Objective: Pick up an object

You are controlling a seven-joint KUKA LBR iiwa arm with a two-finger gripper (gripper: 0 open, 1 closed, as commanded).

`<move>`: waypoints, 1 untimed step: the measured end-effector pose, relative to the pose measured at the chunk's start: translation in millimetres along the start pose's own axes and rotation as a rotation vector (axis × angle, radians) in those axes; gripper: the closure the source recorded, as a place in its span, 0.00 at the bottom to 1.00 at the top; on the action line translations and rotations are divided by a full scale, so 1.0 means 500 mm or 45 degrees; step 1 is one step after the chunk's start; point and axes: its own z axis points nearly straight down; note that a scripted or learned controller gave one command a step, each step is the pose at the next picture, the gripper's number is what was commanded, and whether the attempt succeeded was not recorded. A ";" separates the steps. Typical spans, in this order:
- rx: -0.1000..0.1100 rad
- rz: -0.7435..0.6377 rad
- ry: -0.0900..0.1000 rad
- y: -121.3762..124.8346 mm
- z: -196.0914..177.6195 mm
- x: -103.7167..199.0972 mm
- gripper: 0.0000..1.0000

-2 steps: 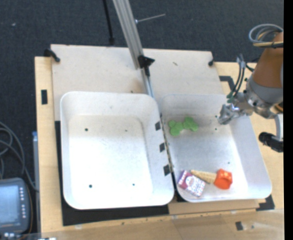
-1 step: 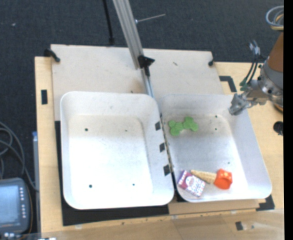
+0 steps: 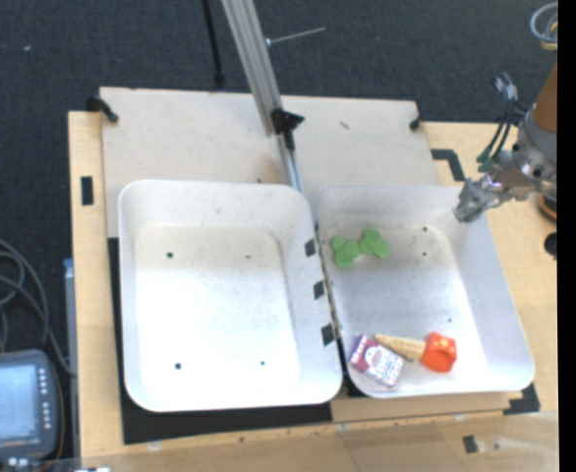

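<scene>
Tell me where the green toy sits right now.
In the camera view, the green toy lies in the right bin, in its upper left part near the divider, well above the orange piece.

The gripper (image 3: 472,205) is seen over the far right corner of the right bin (image 3: 485,293), at the end of the grey arm (image 3: 534,155). A green toy (image 3: 358,248) is laid in that bin, to the left of the gripper and a little nearer the camera. Far below the gripper, at the bin's near edge, a purple packet (image 3: 377,361), a tan cone (image 3: 400,344) and an orange block (image 3: 440,352) are bunched together, and the left bin (image 3: 219,293) is set well off to the gripper's left.
</scene>
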 end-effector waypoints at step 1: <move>0.002 0.004 0.002 0.008 -0.019 0.108 1.00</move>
